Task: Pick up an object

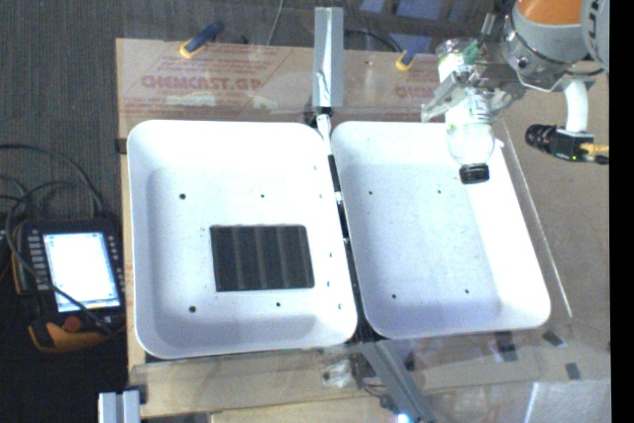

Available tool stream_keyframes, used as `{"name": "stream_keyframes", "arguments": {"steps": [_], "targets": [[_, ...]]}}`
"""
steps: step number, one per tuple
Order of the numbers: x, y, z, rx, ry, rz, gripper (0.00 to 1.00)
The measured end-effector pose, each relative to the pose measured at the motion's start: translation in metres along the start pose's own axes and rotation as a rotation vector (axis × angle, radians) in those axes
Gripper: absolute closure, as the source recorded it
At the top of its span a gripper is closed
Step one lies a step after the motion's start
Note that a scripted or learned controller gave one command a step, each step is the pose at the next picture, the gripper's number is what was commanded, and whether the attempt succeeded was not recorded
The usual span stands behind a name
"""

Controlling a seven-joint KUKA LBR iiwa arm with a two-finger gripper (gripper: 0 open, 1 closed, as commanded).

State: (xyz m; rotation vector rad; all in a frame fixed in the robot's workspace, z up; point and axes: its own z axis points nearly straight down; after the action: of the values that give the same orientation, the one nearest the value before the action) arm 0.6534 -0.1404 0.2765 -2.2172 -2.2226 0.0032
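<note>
My gripper (464, 110) hangs over the far right corner of the right bin (515, 312). A clear, rounded bottle-like object (470, 140) sits between its fingers and hangs below them. A small black cap (474, 174) is at the object's lower end, just above the bin floor. A dark ribbed rectangular pad (262, 258) lies flat in the middle of the left bin (158, 163), far from the gripper.
The two white bins meet at a central rim (339, 213). A grey upright post (328, 54) stands behind that seam. Two clamps (200, 39) hold the board at the back. A handheld pendant (74, 277) lies left of the bench.
</note>
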Motion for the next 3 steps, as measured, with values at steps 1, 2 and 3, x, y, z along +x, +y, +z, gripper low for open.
{"name": "stream_keyframes", "arguments": {"steps": [1, 2, 3], "targets": [[-0.038, -0.044, 0.172, 0.009, 0.000, 0.081, 0.00], [-0.056, -0.085, 0.184, -0.021, -0.006, -0.095, 0.00], [-0.073, -0.094, 0.182, -0.026, 0.005, -0.127, 0.00]]}}
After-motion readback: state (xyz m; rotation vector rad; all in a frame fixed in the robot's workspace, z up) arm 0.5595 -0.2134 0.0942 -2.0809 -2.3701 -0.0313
